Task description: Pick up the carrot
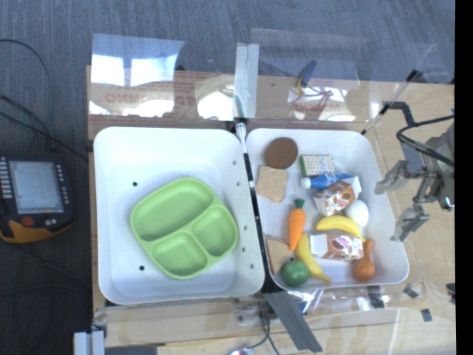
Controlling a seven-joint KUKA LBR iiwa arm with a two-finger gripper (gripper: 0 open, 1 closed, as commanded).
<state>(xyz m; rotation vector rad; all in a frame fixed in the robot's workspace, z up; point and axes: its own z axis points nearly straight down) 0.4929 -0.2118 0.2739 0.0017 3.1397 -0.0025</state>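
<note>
At the near rim of the right bin (384, 198), toward six o'clock, a green lime (295, 273) sits against a banana (310, 259). Just beyond them lies the carrot (295, 225), orange with its green top pointing to twelve o'clock, untouched, a slice of bread (272, 184) farther back at eleven o'clock from it. The gripper (414, 194) hangs outside the bin at three o'clock, well apart from the carrot, its jaws spread apart with nothing between them. This looks like the approach, not yet begun in earnest. The next move likely calls for travel toward nine o'clock over the bin wall, then a descent with the jaws astride the carrot's narrow width, avoiding the banana.
</note>
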